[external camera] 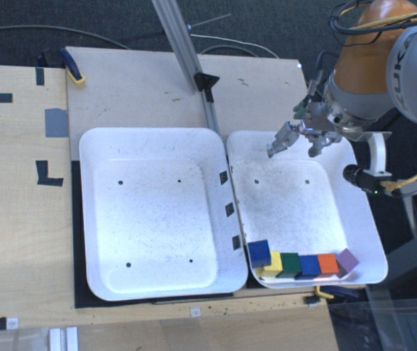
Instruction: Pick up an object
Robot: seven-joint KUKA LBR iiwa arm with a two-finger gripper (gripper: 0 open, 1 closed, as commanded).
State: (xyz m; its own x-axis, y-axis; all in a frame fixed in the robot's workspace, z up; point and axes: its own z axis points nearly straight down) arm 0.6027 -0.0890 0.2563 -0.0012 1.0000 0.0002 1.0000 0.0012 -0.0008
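Both bins, the left bin [153, 210] and the right bin [296, 203], are showing white, speckled with fine dark marks. The blocks are showing dark blue [259, 252], yellow [271, 267], green [290, 264], blue [309, 265], orange [328, 264] and purple [347, 259]. The arm [384, 42] is showing grey with an orange band. The gripper [296, 146] is showing grey metal. The worktop [18, 196] is showing pale wood with dark tape patches. The pole [179, 31] is showing silver.
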